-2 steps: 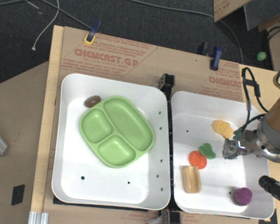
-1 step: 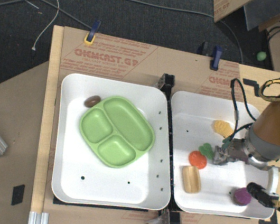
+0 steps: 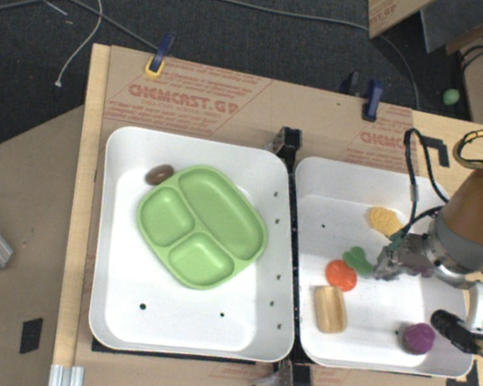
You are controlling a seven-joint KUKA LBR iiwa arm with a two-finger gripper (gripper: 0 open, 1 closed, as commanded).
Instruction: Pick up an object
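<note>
The tool hung low in the right shallow white bin, just beside a small green plastic piece; I couldn't tell how its tips stood. Nearby lay an orange-red round toy, a tan bread-like block, a yellow lump and a purple ball.

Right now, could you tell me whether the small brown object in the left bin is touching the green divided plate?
Touching, or very nearly: in the camera view the brown object sits right against the upper left rim of the green plate, with no white bin floor visible between them.
</note>
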